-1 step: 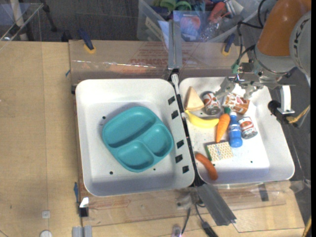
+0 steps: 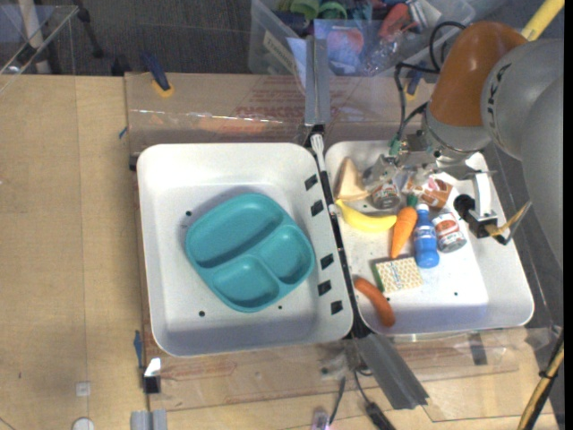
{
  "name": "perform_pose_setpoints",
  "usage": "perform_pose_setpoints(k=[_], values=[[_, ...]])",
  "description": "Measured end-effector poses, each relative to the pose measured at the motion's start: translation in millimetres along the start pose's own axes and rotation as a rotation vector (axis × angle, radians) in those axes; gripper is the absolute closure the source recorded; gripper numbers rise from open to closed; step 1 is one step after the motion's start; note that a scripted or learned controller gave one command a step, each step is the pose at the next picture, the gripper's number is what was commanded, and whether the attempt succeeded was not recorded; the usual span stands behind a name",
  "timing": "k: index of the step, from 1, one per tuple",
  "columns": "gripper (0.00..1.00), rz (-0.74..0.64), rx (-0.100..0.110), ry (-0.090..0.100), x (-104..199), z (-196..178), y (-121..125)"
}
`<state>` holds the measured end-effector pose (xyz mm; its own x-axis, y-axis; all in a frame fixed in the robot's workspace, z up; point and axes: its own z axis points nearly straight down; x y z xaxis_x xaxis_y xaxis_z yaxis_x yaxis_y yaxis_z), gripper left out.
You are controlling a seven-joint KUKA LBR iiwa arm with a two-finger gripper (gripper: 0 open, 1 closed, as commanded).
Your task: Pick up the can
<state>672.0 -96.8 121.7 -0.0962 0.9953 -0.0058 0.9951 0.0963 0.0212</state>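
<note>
can (image 2: pixel 449 231) lies tilted, axis diagonal

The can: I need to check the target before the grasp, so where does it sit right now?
In the camera view the can lies in the right bin, toward its right side, just right of the blue bottle and below the gripper.

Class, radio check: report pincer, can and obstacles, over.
Pincer low at right bin's far end, among clutter. Small red-and-white metal can lying near blue plastic bottle, not gripped. Orange plastic carrot and yellow banana crowd nearby.
</note>
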Motion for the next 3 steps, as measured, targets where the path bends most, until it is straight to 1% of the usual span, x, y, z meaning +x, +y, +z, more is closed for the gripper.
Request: perform_pose_setpoints(k=[1,3], values=[[0.00,-0.084,-0.017,-0.005,-4.8,11.4,6.3],[0.00,-0.086,-0.019,-0.007,-3.2,11.4,6.7]])
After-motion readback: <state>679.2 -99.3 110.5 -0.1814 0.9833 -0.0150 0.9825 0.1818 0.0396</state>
